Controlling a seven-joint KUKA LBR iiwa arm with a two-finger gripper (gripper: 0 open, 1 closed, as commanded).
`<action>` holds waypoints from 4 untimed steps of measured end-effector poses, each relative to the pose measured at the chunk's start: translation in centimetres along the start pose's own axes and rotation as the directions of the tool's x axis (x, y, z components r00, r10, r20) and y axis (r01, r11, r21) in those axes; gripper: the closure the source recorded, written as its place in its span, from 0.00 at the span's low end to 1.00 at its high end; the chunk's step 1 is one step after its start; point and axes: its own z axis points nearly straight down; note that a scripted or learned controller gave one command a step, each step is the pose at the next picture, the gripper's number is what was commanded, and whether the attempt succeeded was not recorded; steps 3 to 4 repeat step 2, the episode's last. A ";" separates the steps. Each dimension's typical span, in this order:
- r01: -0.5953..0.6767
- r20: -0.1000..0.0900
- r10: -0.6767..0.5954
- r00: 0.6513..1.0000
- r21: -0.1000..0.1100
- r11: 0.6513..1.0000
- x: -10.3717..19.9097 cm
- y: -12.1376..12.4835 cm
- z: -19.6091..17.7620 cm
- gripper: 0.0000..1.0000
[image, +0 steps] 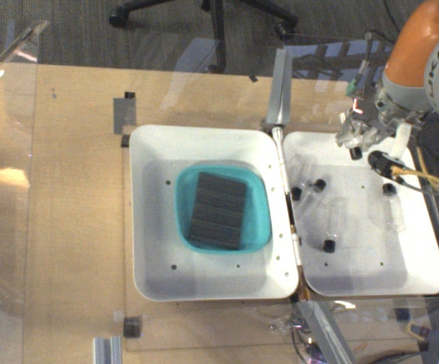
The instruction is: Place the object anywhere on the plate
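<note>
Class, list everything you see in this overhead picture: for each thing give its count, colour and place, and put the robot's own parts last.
Bins: two, white, side by side on the bench.
Plate: one, teal, in the left bin.
Block: one, dark grey and ribbed, lying on the plate.
Small dark pieces: several, black, scattered in the right bin.
Bench: one, light wood, under the bins.
Chair base: one, black, on the floor above the bench.
Arm: one, grey with an orange band, at upper right.
End effector: one, metallic, over the right bin's upper edge.
</note>
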 end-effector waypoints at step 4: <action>0.003 -0.002 -0.003 1.000 0.003 1.000 6.0 -7.7 0.3 0.00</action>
